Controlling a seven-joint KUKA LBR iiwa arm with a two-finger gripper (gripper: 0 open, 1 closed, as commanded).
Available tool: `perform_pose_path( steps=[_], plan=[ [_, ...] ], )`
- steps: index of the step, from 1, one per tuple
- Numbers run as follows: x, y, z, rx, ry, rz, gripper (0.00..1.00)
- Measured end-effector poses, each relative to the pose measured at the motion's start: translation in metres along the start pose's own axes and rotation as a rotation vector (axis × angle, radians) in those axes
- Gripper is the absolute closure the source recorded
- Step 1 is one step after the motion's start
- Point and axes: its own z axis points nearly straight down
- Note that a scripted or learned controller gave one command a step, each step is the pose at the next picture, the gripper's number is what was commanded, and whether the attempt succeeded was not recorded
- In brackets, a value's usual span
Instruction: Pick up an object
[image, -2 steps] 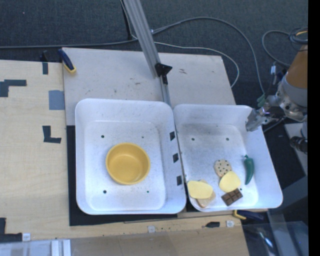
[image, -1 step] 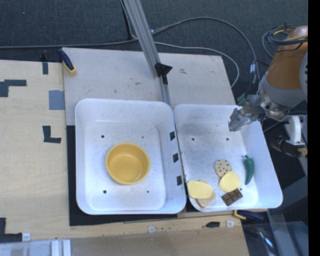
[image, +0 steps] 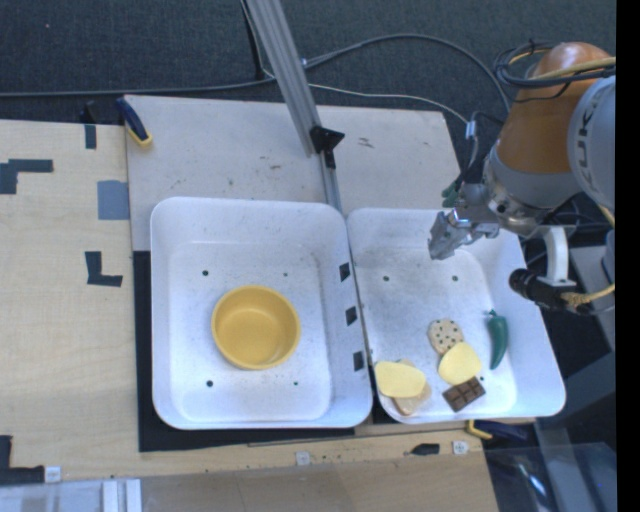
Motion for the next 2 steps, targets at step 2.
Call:
perform_pose_path(
  steps=[2],
  plan=[
    [0.107, 0.001, 0.006, 0.002, 0.0, 0.0, 1.0]
  ],
)
